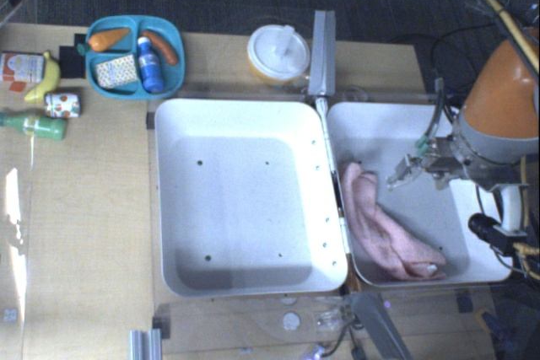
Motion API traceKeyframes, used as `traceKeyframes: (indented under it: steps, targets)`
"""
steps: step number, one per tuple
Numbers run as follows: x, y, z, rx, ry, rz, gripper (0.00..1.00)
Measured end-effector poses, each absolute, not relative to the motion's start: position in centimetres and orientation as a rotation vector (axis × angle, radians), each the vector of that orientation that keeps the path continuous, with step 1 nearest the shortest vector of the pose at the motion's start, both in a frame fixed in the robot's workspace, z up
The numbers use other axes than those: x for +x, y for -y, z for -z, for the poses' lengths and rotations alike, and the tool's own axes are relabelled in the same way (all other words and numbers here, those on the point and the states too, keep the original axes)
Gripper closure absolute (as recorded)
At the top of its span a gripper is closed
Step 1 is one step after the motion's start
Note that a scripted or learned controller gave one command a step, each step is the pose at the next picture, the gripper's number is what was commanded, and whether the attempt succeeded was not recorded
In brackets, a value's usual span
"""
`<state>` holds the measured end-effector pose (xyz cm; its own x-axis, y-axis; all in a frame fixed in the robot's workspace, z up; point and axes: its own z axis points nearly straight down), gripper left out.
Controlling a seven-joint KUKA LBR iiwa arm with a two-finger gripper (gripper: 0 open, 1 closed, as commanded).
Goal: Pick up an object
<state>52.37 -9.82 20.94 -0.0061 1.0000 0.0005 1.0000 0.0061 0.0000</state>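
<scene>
**Pink Cloth Lies Below the Claw**

The claw (403, 174) is seen over the right bin (396, 120). Its two fingers are spread a little apart, and nothing is held between them. The claw is carried by the grey arm (499, 149) with the orange band, which is reached in from the right.

A pink cloth (381, 228) is found just below and to the left of the claw, bunched along the bin's left wall. It is not touched by the claw.

The left bin (240, 198) is seen well to the left of the claw. Far off to the upper left, a blue tray (173, 55) with toy food is set on the counter (76, 223). A round white lid (278, 51) is placed up and to the left of the claw.
</scene>
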Motion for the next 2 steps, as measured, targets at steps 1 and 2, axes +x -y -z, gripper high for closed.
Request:
traceKeyframes:
  steps: [1,2]
  targets:
    - [49.0,8.5,-9.7,-2.097,2.35,0.011,0.0]
    - [49.2,8.3,-10.8,-2.095,2.354,0.018,1.0]
